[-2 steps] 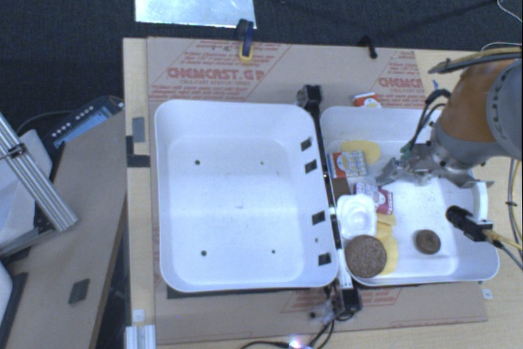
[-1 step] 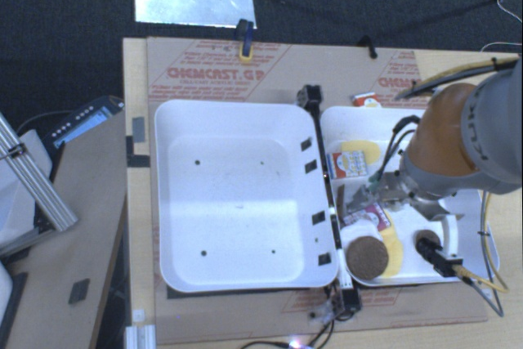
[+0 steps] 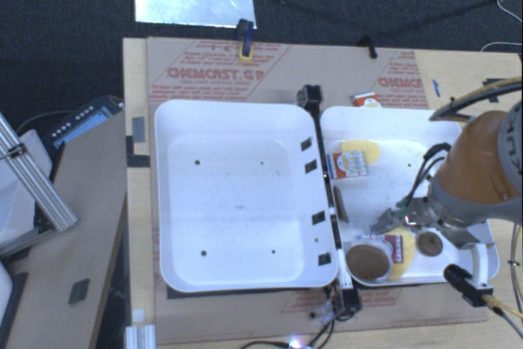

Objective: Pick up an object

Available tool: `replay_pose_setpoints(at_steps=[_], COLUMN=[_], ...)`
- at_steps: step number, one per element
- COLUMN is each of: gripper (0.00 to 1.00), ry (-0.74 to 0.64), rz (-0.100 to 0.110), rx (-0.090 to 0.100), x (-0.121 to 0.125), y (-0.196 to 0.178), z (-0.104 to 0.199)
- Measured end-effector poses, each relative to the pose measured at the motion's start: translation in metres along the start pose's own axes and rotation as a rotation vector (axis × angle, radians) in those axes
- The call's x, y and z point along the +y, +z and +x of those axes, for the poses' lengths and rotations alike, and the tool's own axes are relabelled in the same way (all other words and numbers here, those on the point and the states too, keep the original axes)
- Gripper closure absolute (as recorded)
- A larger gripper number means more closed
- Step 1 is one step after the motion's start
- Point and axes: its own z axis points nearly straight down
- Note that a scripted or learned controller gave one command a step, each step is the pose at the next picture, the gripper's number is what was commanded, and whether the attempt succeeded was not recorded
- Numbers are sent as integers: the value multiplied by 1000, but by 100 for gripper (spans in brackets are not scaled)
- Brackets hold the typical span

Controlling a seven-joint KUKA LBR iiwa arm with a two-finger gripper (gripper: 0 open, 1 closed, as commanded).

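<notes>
Camera view: two white bins are seen side by side, the left bin (image 3: 237, 200) w/ bare floor, the right bin (image 3: 392, 127) holding the objs. The arm (image 3: 482, 176) is seen at the right edge of the frame, grey w/ orange band, reaching over the right bin. The gripper (image 3: 392, 218) is placed low over the bin's lower part; its state cannot be told. A yellow-red packet (image 3: 354, 159) is seen near the bin's upper left. A brown round cup (image 3: 368, 261) sits at lower left, touching a yellow-red item (image 3: 396, 249), just below the gripper.
</notes>
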Motion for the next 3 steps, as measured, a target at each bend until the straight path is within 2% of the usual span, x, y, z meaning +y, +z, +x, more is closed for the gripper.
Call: replay_pose_setpoints(at_steps=[1,2,3], gripper=[100,100,100], ry=[-7,-18,-13], rz=[-13,-20,-21], rx=[-1,2,2], x=[6,76,67], y=[-13,-132,-273], z=[3,76,106])
